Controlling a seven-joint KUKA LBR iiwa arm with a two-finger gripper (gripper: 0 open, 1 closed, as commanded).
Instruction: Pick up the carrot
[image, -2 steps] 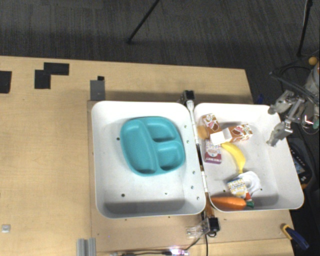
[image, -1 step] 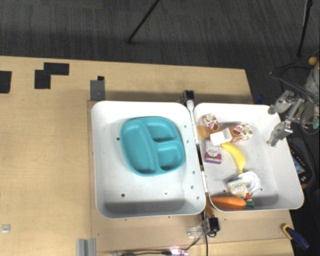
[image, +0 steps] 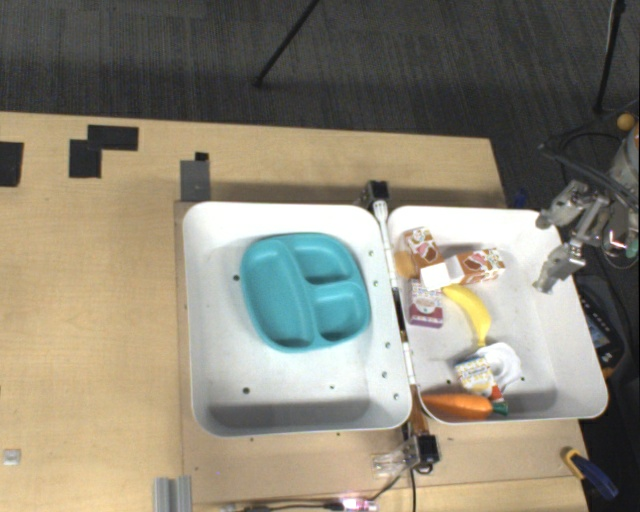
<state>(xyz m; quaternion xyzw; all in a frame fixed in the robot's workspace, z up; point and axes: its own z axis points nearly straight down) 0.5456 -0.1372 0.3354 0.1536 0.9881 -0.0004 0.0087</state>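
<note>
The orange carrot (image: 456, 405) lies on its side against the front wall of the right bin (image: 560, 330), with its green top pointing right. My gripper (image: 551, 247) hovers at the bin's far right rim, well behind and to the right of the carrot. It is open and nothing is between its fingers.
A banana (image: 473, 308), a crumpled white packet (image: 486, 367), a purple-and-white carton (image: 426, 304) and two brown snack packs (image: 419, 243) share the right bin. The packet sits just behind the carrot. A teal divided plate (image: 303, 290) lies in the left bin (image: 215, 330).
</note>
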